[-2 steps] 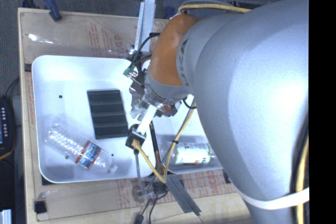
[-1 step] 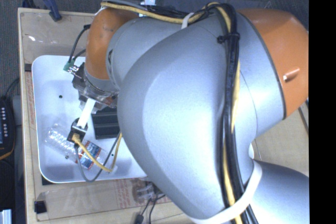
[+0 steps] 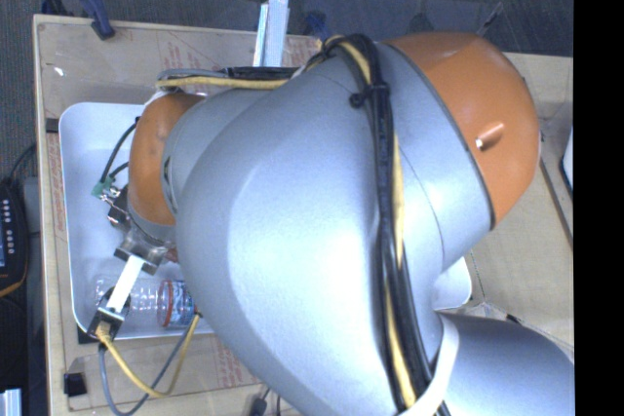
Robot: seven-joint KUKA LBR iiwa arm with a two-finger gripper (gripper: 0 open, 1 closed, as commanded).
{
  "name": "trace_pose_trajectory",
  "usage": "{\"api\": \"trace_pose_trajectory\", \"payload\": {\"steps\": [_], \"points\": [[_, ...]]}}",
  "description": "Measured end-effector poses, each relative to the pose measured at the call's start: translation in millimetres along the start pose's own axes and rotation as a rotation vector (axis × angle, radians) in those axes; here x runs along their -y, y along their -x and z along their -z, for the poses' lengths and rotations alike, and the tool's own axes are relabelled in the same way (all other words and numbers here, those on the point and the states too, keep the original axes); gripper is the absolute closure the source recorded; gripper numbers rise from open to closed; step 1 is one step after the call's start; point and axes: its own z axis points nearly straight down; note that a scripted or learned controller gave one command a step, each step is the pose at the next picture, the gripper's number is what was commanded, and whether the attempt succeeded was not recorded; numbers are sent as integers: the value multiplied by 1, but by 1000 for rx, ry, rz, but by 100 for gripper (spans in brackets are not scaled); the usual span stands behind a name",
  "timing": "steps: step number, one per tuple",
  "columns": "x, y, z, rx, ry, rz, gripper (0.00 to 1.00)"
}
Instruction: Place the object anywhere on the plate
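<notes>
A clear plastic bottle (image 3: pixel 164 302) with a red label lies on its side in the near corner of the left white bin (image 3: pixel 78 161). My gripper (image 3: pixel 136 244) hangs low over that bin, just above and left of the bottle, under the orange wrist band. My own wrist hides most of it. The big grey arm covers the middle of the view and hides most of both bins and what lies in them.
The left bin's far and left walls show beside the arm. A wooden bench edge (image 3: pixel 44 112) frames the bin, with a blue clamp (image 3: pixel 96 13) at the far left corner. A sliver of the right bin (image 3: pixel 458 287) peeks out under the arm.
</notes>
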Motion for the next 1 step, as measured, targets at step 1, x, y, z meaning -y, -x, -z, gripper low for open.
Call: {"api": "trace_pose_trajectory", "payload": {"steps": [1], "points": [[-42, 64, 72, -3, 3, 86, 100]]}}
